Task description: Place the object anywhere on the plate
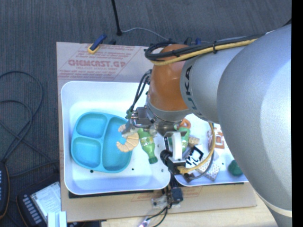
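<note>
A blue plate [92, 145] with three compartments lies in the left bin [78, 96]. A tan, croissant-like toy [127, 143] rests on the plate's right rim, over the large compartment. Just right of it a green toy bottle [148, 149] points down toward the bin floor, its upper end tucked under my gripper [142, 135]. The gripper hangs over the plate's right edge, close above both toys. The wrist hides whether either toy is held.
The right bin [208, 181] holds an orange item [185, 124], a black-and-white card [193, 156], a white box with red lettering [218, 138] and a green lump [235, 168]. My arm covers most of that bin. A yellow-and-blue clip [96, 43] lies on the cardboard behind.
</note>
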Action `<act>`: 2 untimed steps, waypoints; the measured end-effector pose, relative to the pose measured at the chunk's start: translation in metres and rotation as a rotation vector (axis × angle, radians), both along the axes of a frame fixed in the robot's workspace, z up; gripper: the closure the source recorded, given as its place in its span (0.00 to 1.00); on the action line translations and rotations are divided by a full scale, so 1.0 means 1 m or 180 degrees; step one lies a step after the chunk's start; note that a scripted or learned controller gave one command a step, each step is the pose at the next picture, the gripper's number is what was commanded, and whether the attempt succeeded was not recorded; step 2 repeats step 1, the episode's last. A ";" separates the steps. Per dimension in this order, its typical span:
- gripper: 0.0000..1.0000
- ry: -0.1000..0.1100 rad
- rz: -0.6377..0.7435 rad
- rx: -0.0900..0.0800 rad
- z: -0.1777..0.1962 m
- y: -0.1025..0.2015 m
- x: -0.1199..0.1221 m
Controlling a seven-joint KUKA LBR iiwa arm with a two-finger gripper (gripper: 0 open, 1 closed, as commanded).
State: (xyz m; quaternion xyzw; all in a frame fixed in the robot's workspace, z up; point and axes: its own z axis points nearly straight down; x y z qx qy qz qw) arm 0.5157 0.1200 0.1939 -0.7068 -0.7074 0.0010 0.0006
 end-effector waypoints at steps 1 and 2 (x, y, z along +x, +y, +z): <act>0.00 0.0001 -0.0002 -0.0001 0.000 0.000 0.000; 0.00 0.0001 -0.0002 -0.0001 0.000 0.000 0.000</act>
